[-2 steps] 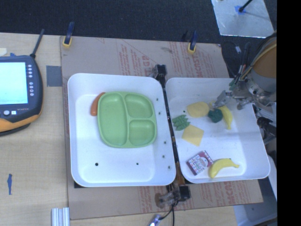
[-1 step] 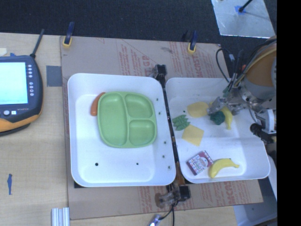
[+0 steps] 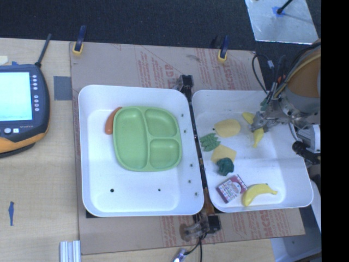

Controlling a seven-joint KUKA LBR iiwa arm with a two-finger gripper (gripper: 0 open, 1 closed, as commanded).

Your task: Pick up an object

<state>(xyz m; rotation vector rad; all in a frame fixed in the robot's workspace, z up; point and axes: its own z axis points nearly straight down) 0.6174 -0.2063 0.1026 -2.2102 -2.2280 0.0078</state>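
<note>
Hanging over the right bin [image 3: 283, 162], the claw [image 3: 260, 125] sits right at a small yellow piece [image 3: 256, 137], whose long axis runs down-left from the tips; whether the claw grips it, I cannot tell.

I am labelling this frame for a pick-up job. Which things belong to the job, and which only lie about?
Job:
gripper over the right bin
small yellow piece under the gripper
yellow lemon
banana
green leafy toy
red packet

Lying about:
green divided plate in the left bin
handheld controller
</note>
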